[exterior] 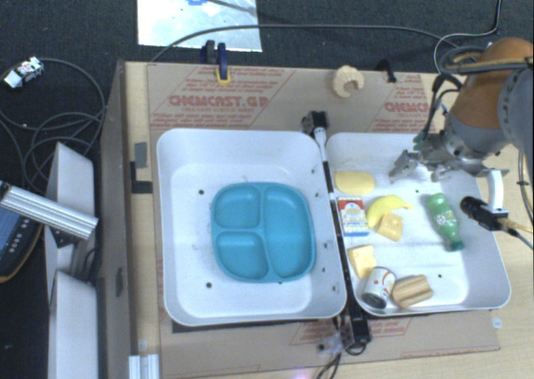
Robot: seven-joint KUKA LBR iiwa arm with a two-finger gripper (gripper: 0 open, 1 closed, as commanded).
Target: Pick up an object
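Only thing I can actually read from here is "CHEMCAST GP" in red on the brown protective sheet (250, 89), far side of the left bin (179, 160), repeated far right. The small carton's (351, 214) label is too blurry.

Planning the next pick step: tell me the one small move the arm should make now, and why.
Probably lower the gripper toward the banana, the nearest item below it. The gripper hovers over the right bin's far edge with nothing between its open fingers, while the green bottle and other objects lie just nearer the camera.
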